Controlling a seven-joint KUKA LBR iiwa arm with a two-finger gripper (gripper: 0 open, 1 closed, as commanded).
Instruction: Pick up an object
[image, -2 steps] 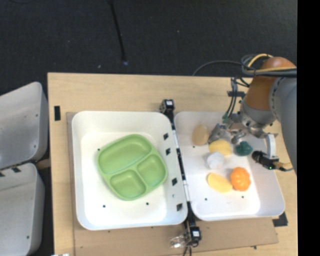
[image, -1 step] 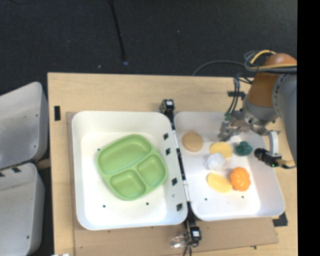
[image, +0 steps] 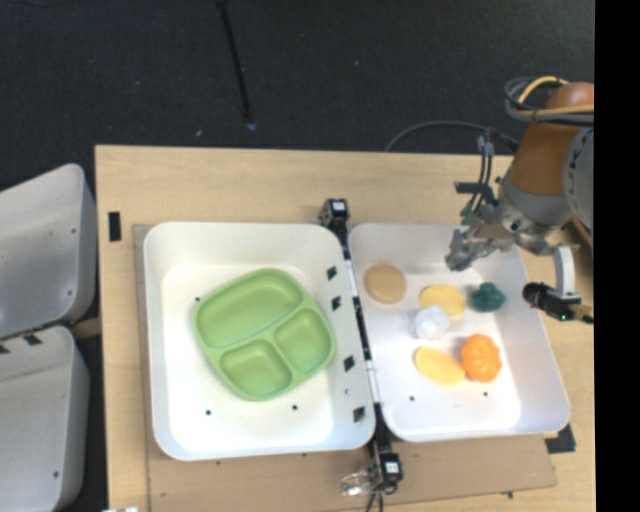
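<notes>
The right bin (image: 520, 400) holds several small objects: a tan round cookie (image: 385, 283), a yellow piece (image: 443, 298), a white lump (image: 431, 323), a dark green piece (image: 488, 296), a yellow banana-like piece (image: 438, 366) and an orange one (image: 480, 358). My gripper (image: 462, 255) hangs over the back of this bin, above and just behind the yellow piece, right of the cookie. Nothing shows between its fingertips.
The left bin (image: 180, 420) bears a green divided plate (image: 264, 332). A black clip (image: 333, 211) sits at the back between the bins, and another one (image: 384, 466) at the front. Cables (image: 430, 130) loop behind the right bin.
</notes>
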